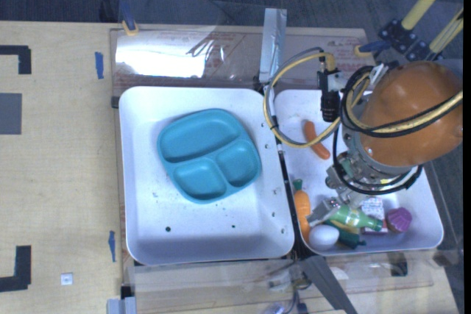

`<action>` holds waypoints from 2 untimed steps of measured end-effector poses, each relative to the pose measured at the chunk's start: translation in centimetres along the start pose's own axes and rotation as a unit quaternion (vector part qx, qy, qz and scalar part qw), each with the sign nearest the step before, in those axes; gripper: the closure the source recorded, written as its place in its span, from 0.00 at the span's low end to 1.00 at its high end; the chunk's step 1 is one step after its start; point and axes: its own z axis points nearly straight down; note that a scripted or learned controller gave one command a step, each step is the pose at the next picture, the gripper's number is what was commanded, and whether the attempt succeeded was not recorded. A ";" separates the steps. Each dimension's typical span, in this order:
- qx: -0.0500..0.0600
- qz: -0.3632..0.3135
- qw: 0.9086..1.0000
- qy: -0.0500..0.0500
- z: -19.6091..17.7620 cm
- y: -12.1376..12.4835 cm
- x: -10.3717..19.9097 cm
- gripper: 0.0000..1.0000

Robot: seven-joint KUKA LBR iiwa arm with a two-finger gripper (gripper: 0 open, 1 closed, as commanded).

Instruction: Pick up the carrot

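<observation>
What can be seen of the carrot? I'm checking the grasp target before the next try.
The carrot is a small orange toy-like piece with a green top, plastic by its look. It lies lengthwise against the left wall of the right bin, green end toward the far side, its near end next to a white egg. The gripper sits just to its right, over the clutter; whether they touch is unclear.

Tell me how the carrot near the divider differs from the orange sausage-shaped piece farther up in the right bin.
The carrot is thicker and tapered, with a green top; the sausage-shaped piece is slim, even in width and has no green. The carrot lies along the bin's left wall, close to the white egg, while the sausage-shaped piece lies slanted on bare floor nearer the far end. Both are orange and lie flat in the right bin.
</observation>
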 end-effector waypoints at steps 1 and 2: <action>0.002 -0.077 0.997 0.001 9.6 0.8 5.9 0.00; 0.000 -0.283 0.959 0.000 0.0 -1.2 -1.8 0.00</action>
